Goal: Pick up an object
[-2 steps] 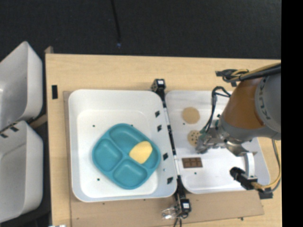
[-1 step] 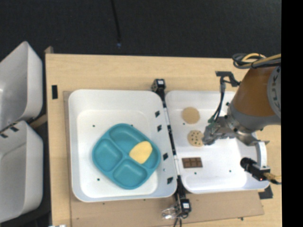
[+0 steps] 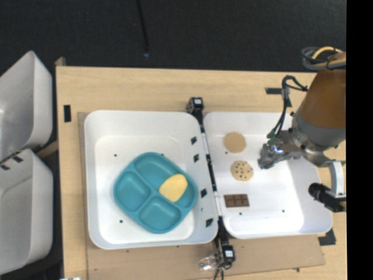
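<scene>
In the right bin [image 3: 274, 223] lie a plain tan round cookie [image 3: 235, 142], a chocolate-chip cookie [image 3: 242, 170] and a brown chocolate bar piece [image 3: 236, 200]. My gripper [image 3: 267, 158] hangs over the right bin, just to the right of the chip cookie and level with it. I see nothing held in it. In the left bin [image 3: 99, 139] a teal divided plate [image 3: 148, 200] carries a yellow oval piece [image 3: 173, 187] in its right-hand compartment.
The grey and orange arm [image 3: 322, 107] covers the right bin's far right part. A black clamp [image 3: 194, 104] sits at the top of the divider between the bins, another clamp [image 3: 224, 252] at its bottom. White chairs [image 3: 20, 150] stand left of the bench.
</scene>
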